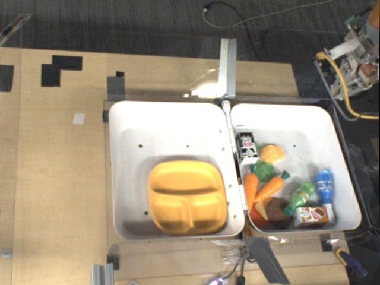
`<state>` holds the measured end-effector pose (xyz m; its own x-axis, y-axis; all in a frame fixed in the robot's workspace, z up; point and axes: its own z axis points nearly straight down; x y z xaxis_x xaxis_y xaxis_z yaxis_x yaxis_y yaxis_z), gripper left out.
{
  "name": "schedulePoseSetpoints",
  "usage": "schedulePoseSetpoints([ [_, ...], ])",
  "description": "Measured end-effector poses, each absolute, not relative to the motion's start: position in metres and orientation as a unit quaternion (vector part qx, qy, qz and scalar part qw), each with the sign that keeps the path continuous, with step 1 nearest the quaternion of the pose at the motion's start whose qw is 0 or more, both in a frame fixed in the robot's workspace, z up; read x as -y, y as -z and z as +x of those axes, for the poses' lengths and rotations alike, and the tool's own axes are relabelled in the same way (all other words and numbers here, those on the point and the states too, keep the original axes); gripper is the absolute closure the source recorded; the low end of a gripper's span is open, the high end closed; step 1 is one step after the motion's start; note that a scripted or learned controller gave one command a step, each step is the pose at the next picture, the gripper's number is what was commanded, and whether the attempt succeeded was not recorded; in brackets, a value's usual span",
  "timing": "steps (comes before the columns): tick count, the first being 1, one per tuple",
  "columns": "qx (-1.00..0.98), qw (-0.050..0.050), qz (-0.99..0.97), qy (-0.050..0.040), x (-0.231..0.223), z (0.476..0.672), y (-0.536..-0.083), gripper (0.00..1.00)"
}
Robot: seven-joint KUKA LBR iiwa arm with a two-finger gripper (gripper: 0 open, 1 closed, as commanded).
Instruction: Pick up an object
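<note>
I can't read the small carton (313,215)'s label; the arm (356,58) is cut off at the right edge.

This is a robotics lab set up for grasping trials. A pale wood table (53,177) carries two shallow white bins side by side, the left bin (127,123) and the right bin (309,120), fixed in place with metal brackets (228,67) at the rims. Black square markers (59,69) are stuck on the table top, like calibration marks. The contents are test props, not household goods: a yellow plastic tray (187,196) in the left bin, toy food such as plastic carrots (261,187) and a small blue bottle (324,184) in the right one. A loose cable (249,21) trails over the dark carpeted floor (119,10), and exposed wiring and hardware (353,64) sit at the upper right.
</note>
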<state>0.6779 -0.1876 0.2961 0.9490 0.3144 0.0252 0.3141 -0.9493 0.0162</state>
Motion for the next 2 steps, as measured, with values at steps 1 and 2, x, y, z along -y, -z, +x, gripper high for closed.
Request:
schedulePoseSetpoints([
  [1, -0.160, 0.006, 0.987, -0.0136, 0.187, 0.678, -0.296, 0.00],
  [2, -0.212, -0.001, 0.977, -0.0010, 0.133, 0.625, -0.129, 0.00],
])
